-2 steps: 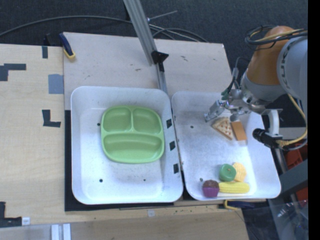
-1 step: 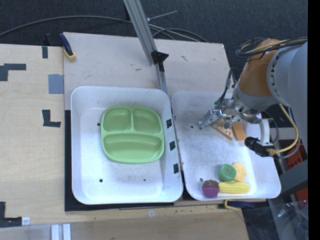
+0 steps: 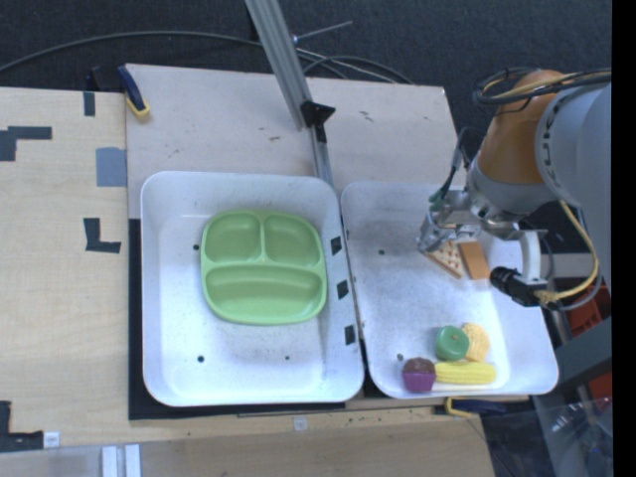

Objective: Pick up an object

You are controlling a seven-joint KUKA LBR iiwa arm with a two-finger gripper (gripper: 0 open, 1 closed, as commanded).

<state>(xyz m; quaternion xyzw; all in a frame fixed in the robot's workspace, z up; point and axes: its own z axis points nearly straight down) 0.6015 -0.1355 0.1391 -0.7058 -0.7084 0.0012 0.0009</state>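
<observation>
My gripper [image 3: 438,238] hangs low in the right bin [image 3: 397,296], near its upper right part. Its tips sit at the left edge of a tan cracker-like toy [image 3: 450,259] and an orange block [image 3: 474,260] lying side by side. Whether anything is between the tips is hidden by the wrist. At the bin's front right corner lie a green round toy [image 3: 452,342], a yellow piece [image 3: 478,340], a corn cob [image 3: 465,373] and a purple-topped toy [image 3: 418,374].
The left bin [image 3: 169,346] holds a green divided plate [image 3: 263,266]. A metal pole [image 3: 283,48] slants down to the wall between the bins. Cables [image 3: 542,291] trail beside the arm at the right bin's edge.
</observation>
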